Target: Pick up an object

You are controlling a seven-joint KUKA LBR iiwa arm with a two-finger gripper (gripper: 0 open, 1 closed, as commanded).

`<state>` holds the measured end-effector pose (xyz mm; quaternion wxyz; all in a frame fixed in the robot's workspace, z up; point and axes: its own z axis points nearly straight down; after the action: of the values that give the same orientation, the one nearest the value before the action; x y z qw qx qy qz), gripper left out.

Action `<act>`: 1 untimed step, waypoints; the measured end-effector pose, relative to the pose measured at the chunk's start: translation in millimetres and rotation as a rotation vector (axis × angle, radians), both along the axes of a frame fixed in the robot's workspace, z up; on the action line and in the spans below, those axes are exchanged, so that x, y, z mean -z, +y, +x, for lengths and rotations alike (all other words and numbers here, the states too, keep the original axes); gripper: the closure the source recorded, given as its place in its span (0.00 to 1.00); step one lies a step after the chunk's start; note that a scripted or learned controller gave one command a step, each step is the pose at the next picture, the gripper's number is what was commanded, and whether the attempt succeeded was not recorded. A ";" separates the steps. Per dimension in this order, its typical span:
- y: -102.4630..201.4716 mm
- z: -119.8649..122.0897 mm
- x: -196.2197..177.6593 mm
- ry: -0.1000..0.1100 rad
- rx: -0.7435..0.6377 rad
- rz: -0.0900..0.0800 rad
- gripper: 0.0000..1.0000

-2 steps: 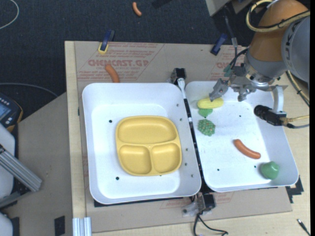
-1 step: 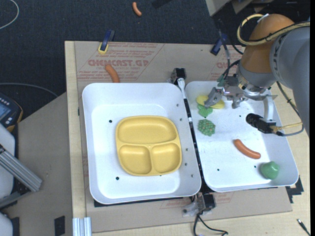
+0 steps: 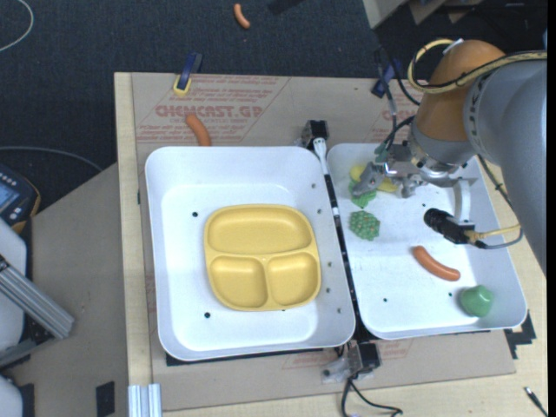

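My gripper (image 3: 380,177) hangs low over the far left part of the right bin (image 3: 391,315). Its tips are down by a yellow and green piece (image 3: 359,181) that lies beside them, with a leafy green bit just below. A round green bumpy object (image 3: 364,225) sits in front of the gripper. An orange sausage (image 3: 435,263) lies toward the bin's near right, and a green rounded object (image 3: 476,300) rests in the near right corner.
The left bin (image 3: 169,233) holds a yellow compartment tray (image 3: 261,255). An orange sausage (image 3: 199,129) lies on the cardboard behind the left bin, and another (image 3: 241,15) on the dark floor. A blue and yellow clamp (image 3: 186,74) sits at the board's far edge.
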<state>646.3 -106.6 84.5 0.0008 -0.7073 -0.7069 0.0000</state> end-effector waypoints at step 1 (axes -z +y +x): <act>0.2 2.0 -14.2 -0.007 0.000 0.000 1.00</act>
<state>648.3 -106.4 98.7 -0.0017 -0.7072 -0.7070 -0.0022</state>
